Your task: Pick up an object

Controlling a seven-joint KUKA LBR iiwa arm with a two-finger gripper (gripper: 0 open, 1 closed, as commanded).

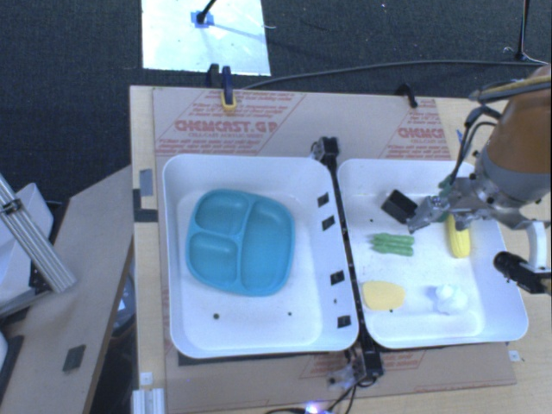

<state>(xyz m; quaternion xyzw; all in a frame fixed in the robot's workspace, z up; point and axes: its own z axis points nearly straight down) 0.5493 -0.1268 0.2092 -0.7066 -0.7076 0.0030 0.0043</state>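
— Dark carpet surrounds the surface (285, 115); two white bins sit side by side, the left bin (198, 326) holding just a blue divided plate (240, 241).

— Probably a drop-off side. And the right bin (504, 322)?

— It carries the pickables, well apart for easy grasping: black block (398, 206), green beans (393, 244), corn cob (459, 237), yellow piece (383, 296), white lump (448, 298).

— The gripper (424, 214)?

— It hovers just beside the block, above the beans. Whether its fingers are spread or closed, I cannot tell; nothing visibly held.
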